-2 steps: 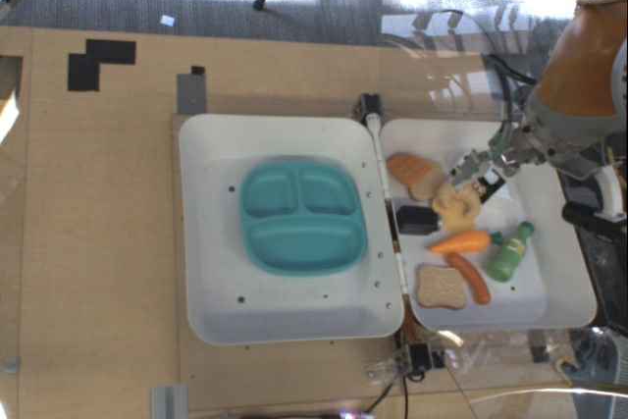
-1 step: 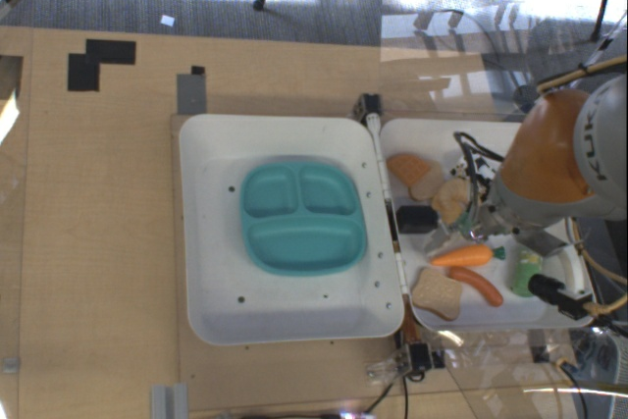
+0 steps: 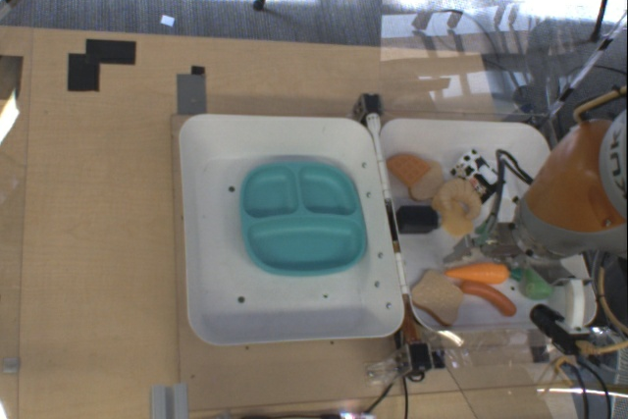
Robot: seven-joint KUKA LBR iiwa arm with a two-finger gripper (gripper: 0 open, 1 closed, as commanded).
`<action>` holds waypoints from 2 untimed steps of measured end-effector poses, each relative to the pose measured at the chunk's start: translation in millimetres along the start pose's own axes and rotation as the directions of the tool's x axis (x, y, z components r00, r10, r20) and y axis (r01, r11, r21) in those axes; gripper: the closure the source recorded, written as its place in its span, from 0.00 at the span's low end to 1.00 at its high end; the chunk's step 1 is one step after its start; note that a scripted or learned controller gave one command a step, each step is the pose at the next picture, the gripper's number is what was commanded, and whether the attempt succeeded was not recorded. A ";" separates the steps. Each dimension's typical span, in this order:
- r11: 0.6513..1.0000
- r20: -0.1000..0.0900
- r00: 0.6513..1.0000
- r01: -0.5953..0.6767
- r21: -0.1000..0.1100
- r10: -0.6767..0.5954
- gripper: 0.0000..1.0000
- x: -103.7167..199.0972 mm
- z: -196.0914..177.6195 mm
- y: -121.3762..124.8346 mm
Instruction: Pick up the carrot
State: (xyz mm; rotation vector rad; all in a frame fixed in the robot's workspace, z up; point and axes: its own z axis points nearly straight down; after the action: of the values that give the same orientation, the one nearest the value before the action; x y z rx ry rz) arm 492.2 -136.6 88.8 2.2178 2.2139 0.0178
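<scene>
A: Where is the carrot [image 3: 478,274]?

B: In the right bin [image 3: 530,138], low down, lying nearly level with its green top [image 3: 533,283] pointing right. A red sausage [image 3: 488,297] lies just below it, touching or almost so, and a slice of bread [image 3: 438,297] sits to its lower left.

A: And the gripper [image 3: 496,235]?

B: It hangs just above the carrot's upper side, under the arm's orange band [image 3: 579,182]. Whether it is spread or pinched I cannot tell (the wrist hides most of it), and I see nothing held.

A: What else is in that bin?

B: A tan bread piece [image 3: 415,174] at the top, a round pale thing [image 3: 458,204] beside a small black-and-white one [image 3: 473,166], and a black block [image 3: 417,219] by the left wall.

A: The left bin [image 3: 196,231]?

B: It holds a teal tray [image 3: 302,216] with three compartments
</scene>
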 end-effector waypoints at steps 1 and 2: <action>0.993 -0.003 0.993 0.115 0.000 -0.115 0.00 -23.4 -0.3 0.6; 0.993 0.001 0.993 0.118 -0.010 -0.118 1.00 -22.8 -12.5 4.8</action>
State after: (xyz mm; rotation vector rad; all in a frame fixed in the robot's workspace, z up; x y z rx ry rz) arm 496.8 -159.5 101.3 2.0776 2.3351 0.0278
